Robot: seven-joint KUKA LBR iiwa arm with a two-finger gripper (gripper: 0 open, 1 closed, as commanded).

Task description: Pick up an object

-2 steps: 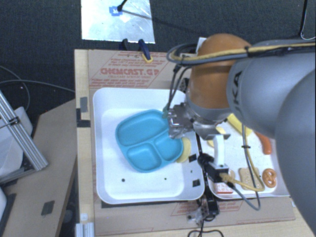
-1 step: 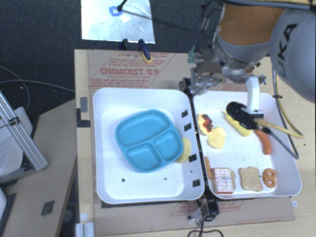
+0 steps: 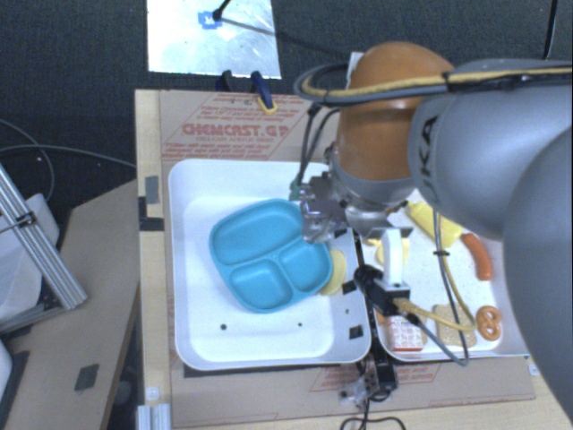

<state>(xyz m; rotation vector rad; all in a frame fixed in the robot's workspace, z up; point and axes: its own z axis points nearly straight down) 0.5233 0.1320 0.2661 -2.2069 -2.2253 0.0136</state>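
Grey arm (image 3: 483, 141) filling frame's right, reaching down leftward, gripper (image 3: 315, 218) at blue plate's (image 3: 269, 253) right rim, grip state unclear, left bin (image 3: 201, 330)

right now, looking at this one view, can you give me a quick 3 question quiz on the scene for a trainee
1. True or false: the blue divided plate lies in the left bin.
2. Which thing lies in the right bin? A) a pretzel B) a spoon C) a cup
3. What yellow thing peeks out beside the plate's right edge, under the arm?

Key
1. True. The plate rests flat in the left bin, its compartments facing up.
2. A. The pretzel sits near the right bin's lower right, below a sausage.
3. A small yellow object, partly hidden; what it is cannot be told. The gripper sits just above it, at the plate's rim.
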